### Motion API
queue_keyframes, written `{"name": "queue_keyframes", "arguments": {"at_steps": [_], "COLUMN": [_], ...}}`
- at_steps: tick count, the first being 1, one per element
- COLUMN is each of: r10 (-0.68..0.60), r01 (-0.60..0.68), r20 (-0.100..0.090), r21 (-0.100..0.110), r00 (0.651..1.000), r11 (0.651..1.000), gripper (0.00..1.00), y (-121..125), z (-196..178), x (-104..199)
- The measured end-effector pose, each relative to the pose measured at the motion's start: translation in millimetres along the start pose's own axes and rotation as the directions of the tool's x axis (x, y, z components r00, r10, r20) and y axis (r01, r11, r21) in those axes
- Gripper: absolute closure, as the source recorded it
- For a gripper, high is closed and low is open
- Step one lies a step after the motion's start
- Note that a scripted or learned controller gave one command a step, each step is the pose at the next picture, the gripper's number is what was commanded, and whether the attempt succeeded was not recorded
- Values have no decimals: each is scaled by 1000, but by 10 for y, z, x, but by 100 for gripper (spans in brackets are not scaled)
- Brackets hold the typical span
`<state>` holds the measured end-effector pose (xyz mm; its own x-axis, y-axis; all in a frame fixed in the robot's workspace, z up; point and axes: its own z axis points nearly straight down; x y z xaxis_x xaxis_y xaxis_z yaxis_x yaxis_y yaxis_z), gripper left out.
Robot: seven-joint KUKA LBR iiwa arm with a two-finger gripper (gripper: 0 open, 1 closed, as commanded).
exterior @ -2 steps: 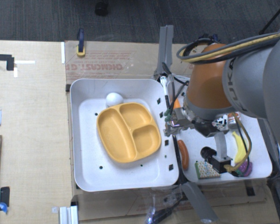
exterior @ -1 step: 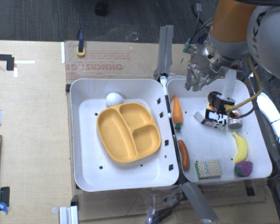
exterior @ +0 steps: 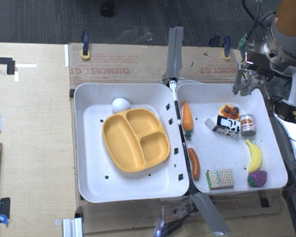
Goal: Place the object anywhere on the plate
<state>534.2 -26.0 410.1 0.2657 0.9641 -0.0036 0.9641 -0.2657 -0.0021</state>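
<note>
- A yellow plate with three compartments lies in the left bin on the worktop; every place below is given from this plate.
- Just beyond the plate's far-left rim, touching or nearly touching it, sits a small white ball.
- The gripper hangs far to the plate's right, over the far edge of the right bin. Nothing shows between the jaws; I cannot tell how wide they stand.
- The task names no particular object. The candidates lie in the right bin, well right of the plate: a carrot, a sausage, a banana, grapes, a small can, a dark printed box and a green-patterned packet.
- The carrot lies closest to the plate, along the bin's left wall. It is orange, tapered, with a green end pointing toward the viewer.
- It looks like a light, stiff plastic toy, probably smooth and somewhat slippery.
- A hold across its thick middle seems best, since the taper could let it slide out; the nearby wall may crowd one jaw.
- The can, round and upright, would likely suit a grip across its sides.
</note>
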Motion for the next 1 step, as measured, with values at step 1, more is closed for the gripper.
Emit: {"name": "queue_keyframes", "arguments": {"at_steps": [1], "r10": [168], "r01": [-168], "r20": [1], "r21": [1], "r00": [986], "r11": [986], "gripper": [100], "y": [-25], "z": [246], "x": [1219]}}
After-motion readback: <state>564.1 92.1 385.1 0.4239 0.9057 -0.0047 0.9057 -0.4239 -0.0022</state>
